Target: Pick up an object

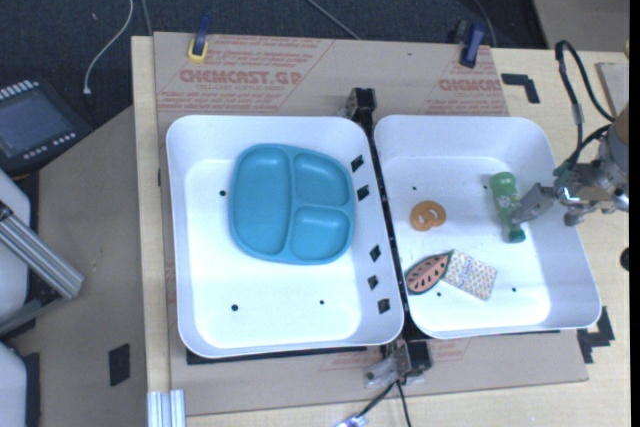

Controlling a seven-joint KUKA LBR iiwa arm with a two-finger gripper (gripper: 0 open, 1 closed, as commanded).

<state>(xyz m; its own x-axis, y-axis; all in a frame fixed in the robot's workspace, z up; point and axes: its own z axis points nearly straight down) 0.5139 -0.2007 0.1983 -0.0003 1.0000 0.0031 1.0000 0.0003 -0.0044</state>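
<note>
Two white bins side by side on the desk (150,215). Left bin (200,315) mostly taken up by a blue divided plate (292,205), bare floor along its near edge. Right bin (560,305) roomier: orange ring (428,215) mid-floor, leaf-shaped piece (428,272) and patterned packet (471,274) touching near the front rim. Green object (506,203) lay toward the right wall, claw (535,202) right beside it, touching or nearly so. Couldn't tell whether spread or pressed together.

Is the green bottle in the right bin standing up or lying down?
Lying down: the green bottle shows its full length flat on the bin floor.
</note>
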